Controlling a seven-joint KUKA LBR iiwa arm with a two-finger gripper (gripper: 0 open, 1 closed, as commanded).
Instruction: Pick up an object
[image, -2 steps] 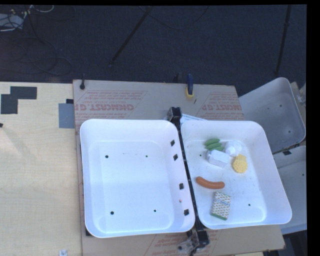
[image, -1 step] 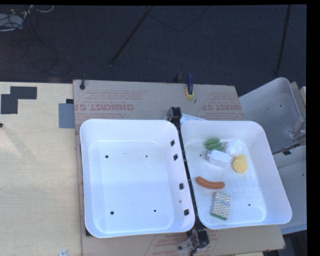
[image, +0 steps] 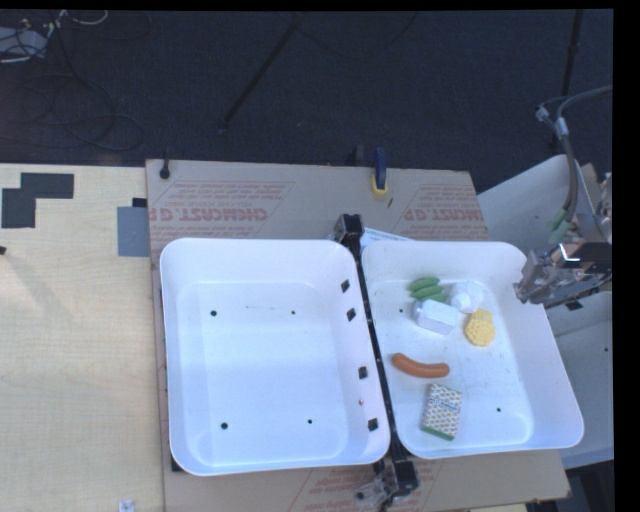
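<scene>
Nearest the tabletop's front edge, in the right bin (image: 545, 420), lies a small patterned packet (image: 441, 411) with a green edge — probably light and soft, best pinched across its narrow width. Just behind it the orange sausage-shaped toy (image: 420, 367) looks smooth and perhaps slippery; I would take it mid-length. Further back sit a white block (image: 436, 317), a yellow bumpy piece (image: 480, 327) and green pods (image: 427, 288) — all likely light plastic, clustered close, so harder to single out. The left bin (image: 180, 350) lies alongside. The gripper (image: 545, 285) hovers at the right bin's far right rim; whether it is spread or pressed together I cannot tell. Behind the bins, the cardboard (image: 250, 205) carries reddish print — too blurred to read.
</scene>
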